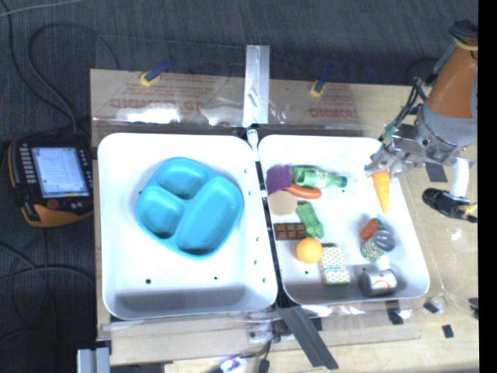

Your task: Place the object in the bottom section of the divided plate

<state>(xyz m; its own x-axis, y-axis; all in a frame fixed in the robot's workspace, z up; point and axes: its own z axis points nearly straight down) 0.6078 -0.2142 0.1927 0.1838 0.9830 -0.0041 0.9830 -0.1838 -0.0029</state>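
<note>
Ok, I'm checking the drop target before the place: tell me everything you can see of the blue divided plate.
The divided plate is glossy light-blue, plastic-looking, rounded, with three hollows: two small ones at upper left and left, one large one at lower right. It lies flat in the middle of the left bin, nothing in it, touching only the bin floor.

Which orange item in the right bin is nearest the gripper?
The orange cone-shaped carrot, hanging just below the gripper at the bin's upper right edge. The round orange fruit lies far lower-left.
</note>
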